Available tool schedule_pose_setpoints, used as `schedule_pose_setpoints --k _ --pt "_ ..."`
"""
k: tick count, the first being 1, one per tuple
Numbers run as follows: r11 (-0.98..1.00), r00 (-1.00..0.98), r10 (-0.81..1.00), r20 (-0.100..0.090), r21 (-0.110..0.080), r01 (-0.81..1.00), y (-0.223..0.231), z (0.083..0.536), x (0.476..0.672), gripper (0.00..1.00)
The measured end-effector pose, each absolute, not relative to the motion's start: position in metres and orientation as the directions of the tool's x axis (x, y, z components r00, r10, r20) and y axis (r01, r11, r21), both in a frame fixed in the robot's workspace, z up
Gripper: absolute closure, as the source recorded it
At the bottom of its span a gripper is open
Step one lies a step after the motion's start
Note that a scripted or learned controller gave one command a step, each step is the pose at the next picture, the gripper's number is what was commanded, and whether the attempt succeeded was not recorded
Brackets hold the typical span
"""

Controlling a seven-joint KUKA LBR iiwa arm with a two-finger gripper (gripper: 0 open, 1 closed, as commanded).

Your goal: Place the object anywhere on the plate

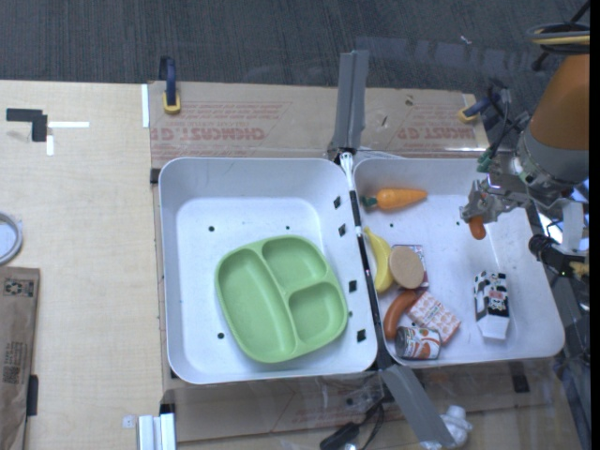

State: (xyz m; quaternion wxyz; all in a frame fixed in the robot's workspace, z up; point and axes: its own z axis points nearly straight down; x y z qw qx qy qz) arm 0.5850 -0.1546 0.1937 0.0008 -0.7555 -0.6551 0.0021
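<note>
Counter (84, 186) carries two white bins side by side. Left bin (187, 251) has the green three-compartment plate (281, 298) lying in it, nothing on it yet. Right bin (525, 336) holds the clutter: banana (379, 259), brown round piece (407, 267), sausage (397, 313), can (417, 342), patterned packet (433, 315), small cow-print carton (491, 305), carrot (398, 198) near the far wall. Arm enters over the right bin's far right corner. Hand (480, 216) sits high there with a small orange-red object (478, 228) showing at its tips, apparently pinched between closed-in fingers, though this is small and hard to confirm. Risks, judged: the grip looks slight, so the object could slip on the long carry across the divider (354, 216); a drop short lands it back among the clutter or on bare bin floor beside the plate.
</note>
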Motion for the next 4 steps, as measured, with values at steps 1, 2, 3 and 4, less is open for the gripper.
schedule_pose_setpoints --k 1,2,3,4 --pt "0.017 -0.017 1.0 0.0 -0.003 1.0 -0.103 0.204 0.576 1.0" --pt "0.217 -0.217 0.976 0.0 -0.003 0.976 -0.042 0.191 0.477 1.0" --pt "0.409 -0.409 0.913 -0.001 -0.001 0.913 0.045 0.227 0.478 1.0" --pt "0.408 -0.408 0.913 -0.001 -0.001 0.913 0.045 0.227 0.478 0.0"
